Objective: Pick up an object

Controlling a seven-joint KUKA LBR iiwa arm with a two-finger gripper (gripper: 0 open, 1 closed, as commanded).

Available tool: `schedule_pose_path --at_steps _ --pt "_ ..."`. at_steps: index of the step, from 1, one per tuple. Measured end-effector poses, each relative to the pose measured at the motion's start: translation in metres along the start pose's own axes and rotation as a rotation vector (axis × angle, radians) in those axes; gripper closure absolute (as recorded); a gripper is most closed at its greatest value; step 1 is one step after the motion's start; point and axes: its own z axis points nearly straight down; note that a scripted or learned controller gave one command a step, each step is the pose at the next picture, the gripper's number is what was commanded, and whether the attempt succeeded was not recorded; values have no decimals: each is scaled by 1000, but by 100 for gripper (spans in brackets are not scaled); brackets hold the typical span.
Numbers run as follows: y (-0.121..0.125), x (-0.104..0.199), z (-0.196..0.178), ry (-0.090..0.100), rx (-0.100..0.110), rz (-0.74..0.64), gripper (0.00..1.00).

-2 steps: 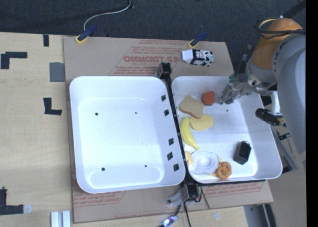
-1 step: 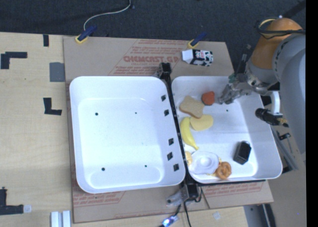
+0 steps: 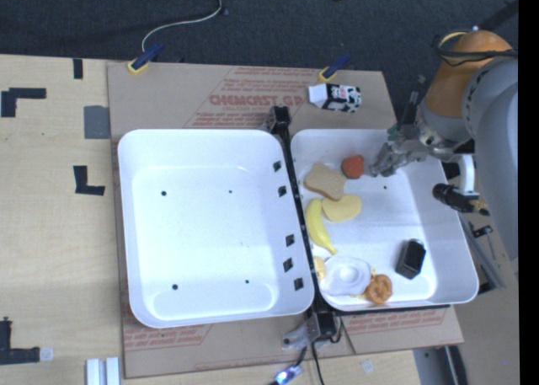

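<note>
Just right of the tomato point(image 3: 353, 166) in the right bin point(image 3: 438, 244), the hand point(image 3: 386, 162) hovers, grip state unclear, and may graze the round fruit, rolling it toward the bread point(image 3: 325, 181).

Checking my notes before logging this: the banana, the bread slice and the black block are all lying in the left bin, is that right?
Not quite. The banana, bread slice and black block all lie in the right bin, not the left bin, as the camera view shows.

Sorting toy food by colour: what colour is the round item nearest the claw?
Red, clearest in the camera view.
</note>
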Motion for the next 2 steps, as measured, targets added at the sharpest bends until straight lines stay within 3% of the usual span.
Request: schedule_pose_path --at_steps 2 --pt "-12 0 0 0 -1 1 100"
